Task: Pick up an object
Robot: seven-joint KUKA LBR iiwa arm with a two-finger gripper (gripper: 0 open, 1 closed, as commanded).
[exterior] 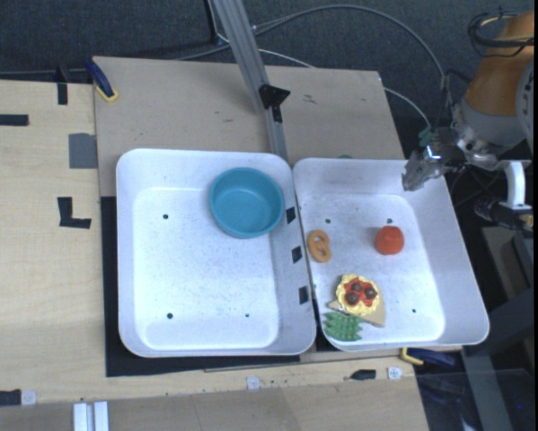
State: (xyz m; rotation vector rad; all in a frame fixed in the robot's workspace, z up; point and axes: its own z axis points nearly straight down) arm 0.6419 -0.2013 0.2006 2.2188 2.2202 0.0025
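Note:
The right bin (430,241) holds a red tomato-like ball (390,240), a small brown pretzel (319,245), a yellow pizza slice with red toppings (359,295) and a green leafy piece (343,327) at its front edge. A blue bowl (246,202) sits at the back of the left bin (170,268). My gripper (416,176) hangs over the right bin's back right corner, above and to the right of the red ball, with nothing seen between its fingers.
A slanted metal pole (251,57) rises from between the bins at the back. Cables (367,25) loop behind the right bin. Black clips (295,254) sit along the divide between the bins.

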